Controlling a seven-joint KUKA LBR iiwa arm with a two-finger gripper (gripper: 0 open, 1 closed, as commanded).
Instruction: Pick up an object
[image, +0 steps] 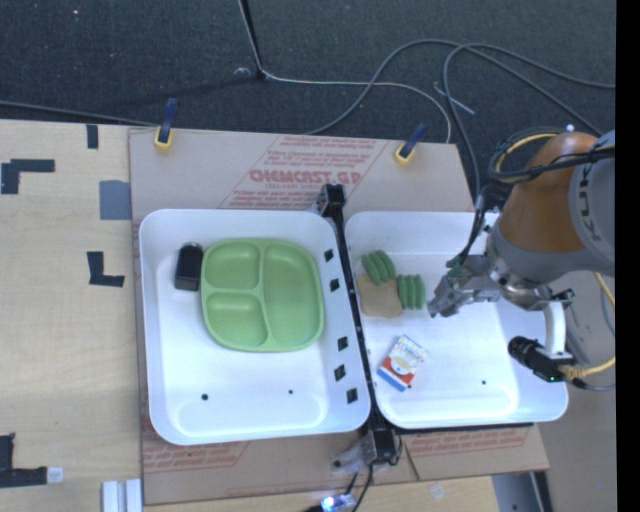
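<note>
A: So, where is the hand (447, 300) now?

B: It is low over the right bin (500, 395), in the middle part; the grey arm (560, 215) with the orange band comes in from the right.

A: Is it holding a thing?

B: No thing sits in it that I can see; if the hand is apart or together, I cannot tell, it is too small and dark.

A: What could it pick?

B: Just to its left lie two green ridged pieces (395, 280) and a tan block (379, 298), touching each other, close to the wall between the bins; nearer to us lies a small white packet (401, 362) with red and blue on it; the left bin (180, 400) has a green tray (263, 295) and a little black thing (188, 267) just beside it.

A: Which step is this?

B: I think it is the reach, with the grab not yet done.

A: And next?

B: I guess it must slide left a bit, sit over the nearest green piece, go down, then squeeze; the pieces are packed tight, so it may slip.
</note>
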